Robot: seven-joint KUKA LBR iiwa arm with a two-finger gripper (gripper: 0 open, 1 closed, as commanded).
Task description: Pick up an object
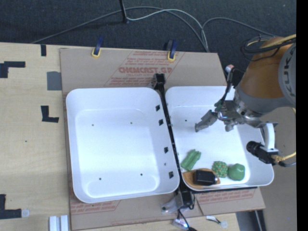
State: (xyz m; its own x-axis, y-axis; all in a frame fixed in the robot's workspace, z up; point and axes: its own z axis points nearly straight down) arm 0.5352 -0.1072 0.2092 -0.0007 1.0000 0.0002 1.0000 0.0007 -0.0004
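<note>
Several small objects lie along the front edge of the right bin [202, 100]. A long green piece [191, 159] is nearest the divider. A black block [205, 177] rests on a tan wooden piece [190, 177] in the front corner. Beside them sit a bumpy green ball [220, 168] and a smooth green lump [236, 171]. My gripper [215, 124] hangs over the middle of the right bin, behind these objects and apart from them. It is open, one finger [203, 123] spread toward the left, and nothing is between the fingers.
The left bin [77, 129] stands beside the right one, with a black divider strip [166, 129] between them. Both rest on a cardboard sheet [134, 69] held by clamps at the back. Cables run across the dark floor behind.
</note>
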